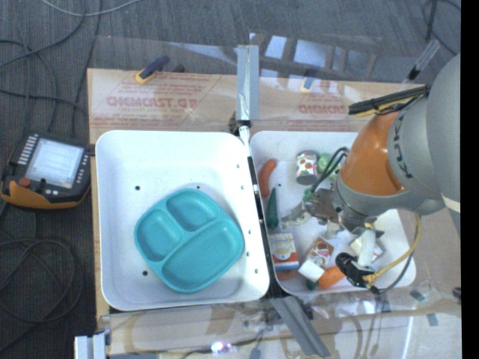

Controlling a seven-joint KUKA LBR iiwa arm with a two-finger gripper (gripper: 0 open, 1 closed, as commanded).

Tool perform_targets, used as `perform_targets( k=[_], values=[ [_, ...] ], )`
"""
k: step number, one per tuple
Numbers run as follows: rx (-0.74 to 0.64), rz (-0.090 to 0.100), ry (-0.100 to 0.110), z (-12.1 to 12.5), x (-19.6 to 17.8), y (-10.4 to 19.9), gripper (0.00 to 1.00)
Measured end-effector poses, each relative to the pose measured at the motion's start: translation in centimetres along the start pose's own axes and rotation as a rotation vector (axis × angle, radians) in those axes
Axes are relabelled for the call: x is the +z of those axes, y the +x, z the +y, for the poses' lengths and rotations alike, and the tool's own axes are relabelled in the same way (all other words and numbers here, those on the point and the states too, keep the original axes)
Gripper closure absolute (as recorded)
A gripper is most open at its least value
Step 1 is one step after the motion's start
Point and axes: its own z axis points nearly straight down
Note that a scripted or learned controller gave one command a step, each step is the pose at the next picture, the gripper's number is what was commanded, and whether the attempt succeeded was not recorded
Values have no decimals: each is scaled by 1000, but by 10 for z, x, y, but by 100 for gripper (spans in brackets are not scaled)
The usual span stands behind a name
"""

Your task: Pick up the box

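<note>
Pincer [320, 206] is seen low inside the right bin [288, 152], beneath the orange band of the arm [374, 163], which reaches in from the view's right. Whether it is apart or together cannot be told, since the wrist hides much of it; nothing is seen clamped in it.

The box [283, 250], a small red-and-white carton, is found on the floor of the same bin, near the wall shared with the left bin [120, 170]. From the pincer it lies toward the view's lower left, near but apart. Its long axis is judged to run roughly from the far side of the bin to the near side, slightly tilted.

A second small printed carton [320, 253] is seen just beside it to the view's right, almost directly below the pincer, and an orange piece [331, 277] lies nearer the front rim. A dark green item [272, 208] is placed just above the box along the wall, so little room is judged to be left on that side. A teal divided plate [191, 239] is held in the left bin.
</note>
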Motion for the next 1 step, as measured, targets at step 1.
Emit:
perform_targets(
  k=[1],
  values=[
    [159, -3, -12, 106, 8, -11, 0]
  ],
)
